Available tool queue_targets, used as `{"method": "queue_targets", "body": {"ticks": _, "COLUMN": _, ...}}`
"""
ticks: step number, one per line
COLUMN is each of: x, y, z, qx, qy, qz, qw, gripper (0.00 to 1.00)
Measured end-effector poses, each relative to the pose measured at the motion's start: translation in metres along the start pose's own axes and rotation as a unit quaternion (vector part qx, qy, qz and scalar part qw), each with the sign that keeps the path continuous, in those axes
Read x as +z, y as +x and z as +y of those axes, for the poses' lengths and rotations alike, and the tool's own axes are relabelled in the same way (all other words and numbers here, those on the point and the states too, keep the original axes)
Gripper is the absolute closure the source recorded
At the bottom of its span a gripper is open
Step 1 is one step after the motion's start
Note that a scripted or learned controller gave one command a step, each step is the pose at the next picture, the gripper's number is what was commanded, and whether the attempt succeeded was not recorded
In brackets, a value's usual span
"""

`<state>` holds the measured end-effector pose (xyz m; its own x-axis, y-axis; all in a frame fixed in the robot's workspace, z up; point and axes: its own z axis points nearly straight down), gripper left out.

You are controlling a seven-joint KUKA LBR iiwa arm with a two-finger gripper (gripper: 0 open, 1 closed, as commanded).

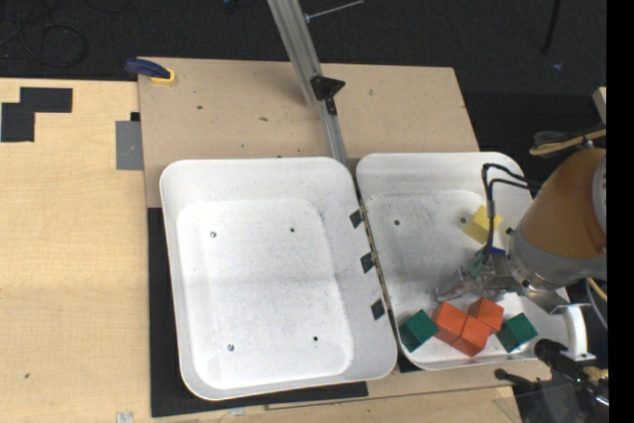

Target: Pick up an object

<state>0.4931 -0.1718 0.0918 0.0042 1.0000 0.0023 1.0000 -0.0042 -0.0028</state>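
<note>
Camera view, left to right: two white bins side by side on the bench. Left bin [263, 282], bare floor with a few small dark dots. Right bin [416, 203] holds all the blocks, five counted: one yellow block [482, 225] alone toward the far right wall, and a cluster at the near edge of two green and two orange. Green block [417, 329] sits at the cluster's left, touching the larger orange block [453, 323]; smaller orange block [485, 313] is just beside it, nearly touching; second green block [516, 332] at the right end. One slanted aluminium rail [297, 45] runs from the top of the frame down to the seam between the bins, with a black clamp partway. One blue-and-yellow tool [150, 69] lies at the board's far left corner. My arm comes in from the right, orange band [565, 208] bulky and covering the right bin's right wall. My pincer [474, 284] is low inside the right bin, just above the orange pair and between them and the yellow block. Wrist and cable crowd it; I cannot tell how the pincer stands, and nothing is visibly between its tips.
</note>
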Motion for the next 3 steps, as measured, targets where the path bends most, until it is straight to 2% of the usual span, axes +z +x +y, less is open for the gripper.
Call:
{"method": "queue_targets", "body": {"ticks": 1, "x": -0.01, "y": -0.001, "z": 0.0, "qx": 0.004, "qy": 0.0, "qz": 0.001, "qw": 1.0, "gripper": 1.0}}
{"method": "queue_targets", "body": {"ticks": 3, "x": -0.119, "y": 0.005, "z": 0.014, "qx": -0.003, "qy": -0.003, "qz": -0.001, "qw": 1.0, "gripper": 1.0}}
